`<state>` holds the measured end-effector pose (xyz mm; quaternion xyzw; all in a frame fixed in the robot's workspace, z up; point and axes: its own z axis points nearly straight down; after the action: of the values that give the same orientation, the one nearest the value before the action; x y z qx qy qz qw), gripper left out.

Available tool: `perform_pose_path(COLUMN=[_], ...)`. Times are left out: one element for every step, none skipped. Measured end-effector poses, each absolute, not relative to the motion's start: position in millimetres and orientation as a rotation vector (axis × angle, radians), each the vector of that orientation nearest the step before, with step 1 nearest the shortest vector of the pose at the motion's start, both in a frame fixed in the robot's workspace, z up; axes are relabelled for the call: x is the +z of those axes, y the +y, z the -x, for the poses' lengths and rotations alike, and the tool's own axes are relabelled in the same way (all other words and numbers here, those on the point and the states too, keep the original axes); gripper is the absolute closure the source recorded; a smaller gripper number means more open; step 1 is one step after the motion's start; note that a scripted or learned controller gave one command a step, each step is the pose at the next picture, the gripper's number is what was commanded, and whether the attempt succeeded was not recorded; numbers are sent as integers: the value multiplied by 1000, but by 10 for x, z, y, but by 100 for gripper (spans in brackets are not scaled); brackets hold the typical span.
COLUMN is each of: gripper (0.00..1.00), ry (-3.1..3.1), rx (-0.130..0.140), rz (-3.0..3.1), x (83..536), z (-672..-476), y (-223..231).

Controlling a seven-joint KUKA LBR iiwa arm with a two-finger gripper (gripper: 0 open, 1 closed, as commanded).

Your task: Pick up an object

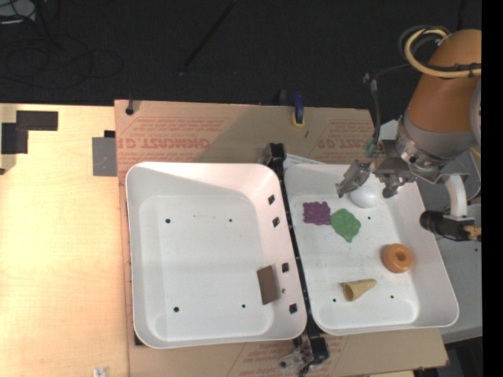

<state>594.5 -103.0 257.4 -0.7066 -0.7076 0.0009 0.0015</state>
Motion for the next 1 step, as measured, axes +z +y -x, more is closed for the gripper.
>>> perform_pose_path(gripper=[0], ry=[-2209], rx=[13], rz=[2218], x=[1404], z=[-5351], y=[-1590])
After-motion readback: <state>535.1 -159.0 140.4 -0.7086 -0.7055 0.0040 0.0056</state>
